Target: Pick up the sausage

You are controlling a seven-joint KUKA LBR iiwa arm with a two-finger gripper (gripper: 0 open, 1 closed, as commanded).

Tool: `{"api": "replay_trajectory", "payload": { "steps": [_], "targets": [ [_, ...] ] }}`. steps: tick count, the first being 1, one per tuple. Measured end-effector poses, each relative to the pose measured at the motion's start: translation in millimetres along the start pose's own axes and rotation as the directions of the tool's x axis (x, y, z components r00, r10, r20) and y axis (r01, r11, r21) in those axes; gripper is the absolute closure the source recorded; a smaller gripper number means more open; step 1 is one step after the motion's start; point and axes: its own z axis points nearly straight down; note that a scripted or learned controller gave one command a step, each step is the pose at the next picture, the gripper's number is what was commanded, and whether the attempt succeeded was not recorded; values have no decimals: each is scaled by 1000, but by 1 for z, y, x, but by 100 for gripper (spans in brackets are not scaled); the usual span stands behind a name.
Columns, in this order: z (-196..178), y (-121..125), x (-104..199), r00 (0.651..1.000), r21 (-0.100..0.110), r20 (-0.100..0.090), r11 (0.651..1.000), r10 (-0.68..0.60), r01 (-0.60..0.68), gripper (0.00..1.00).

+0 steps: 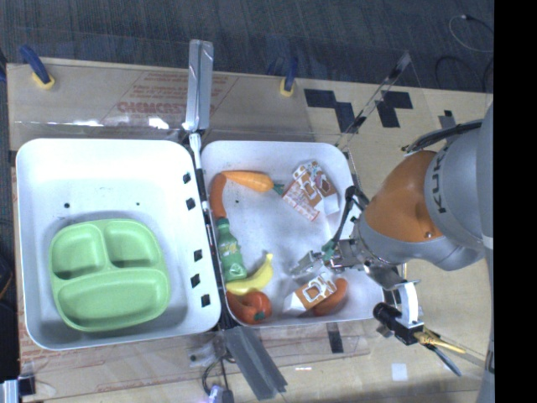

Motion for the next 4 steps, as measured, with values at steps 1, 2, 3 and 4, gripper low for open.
{"api": "replay_trajectory", "payload": {
  "steps": [1, 2, 3, 4],
  "targets": [
    [-80, 2, -2, 1000, -4, 4, 1000, 6, -6, 0],
    [0, 0, -1, 1000, -3, 4, 1000, -24, 24, 0],
    [-89, 0, -2, 1000, -5, 5, 1000, -23, 23, 0],
    [0, 0, -1, 999, -3, 4, 999, -54, 54, 0]
  ]
}}
